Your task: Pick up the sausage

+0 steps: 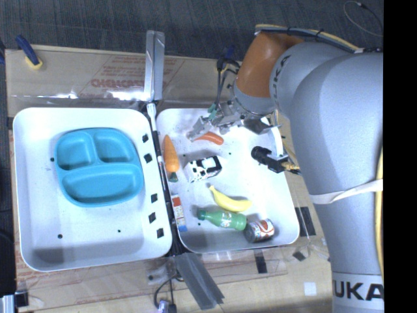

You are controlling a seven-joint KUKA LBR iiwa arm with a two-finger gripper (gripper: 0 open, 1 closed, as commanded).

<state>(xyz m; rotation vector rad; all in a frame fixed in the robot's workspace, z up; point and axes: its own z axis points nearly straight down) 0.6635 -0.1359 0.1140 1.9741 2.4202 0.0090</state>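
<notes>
Camera view, looking down at a slant, shows us the grey arm (339,129) bulking in from the right, so large that it covers the right rim of the right bin (277,197) and is itself cut off at the frame's lower edge. Its gripper (205,124) hangs low over the far part of that bin, a tangle of pale metal against the white floor, and we cannot tell whether it is spread or closed, nor whether it touches anything. The sausage (210,137), a short orange-red piece, lies on the bin floor just at the near side of the gripper tip; its far edge blends into the metal above it, so contact is unclear to us. To its left, the carrot (171,155) lies along the bin's left wall, pointing far to near. Just near of the sausage sits a small black-and-white object (205,167) whose form we cannot make out. Nearer still lie the banana (229,201), then the green bottle (223,219) on its side, with a can (260,229) touching or almost touching its right end. A thin red, white and blue item (177,212) lies against the left wall, too small for us to identify. In the left bin (39,227) we see a blue divided plate (99,165), well apart from all this.
</notes>
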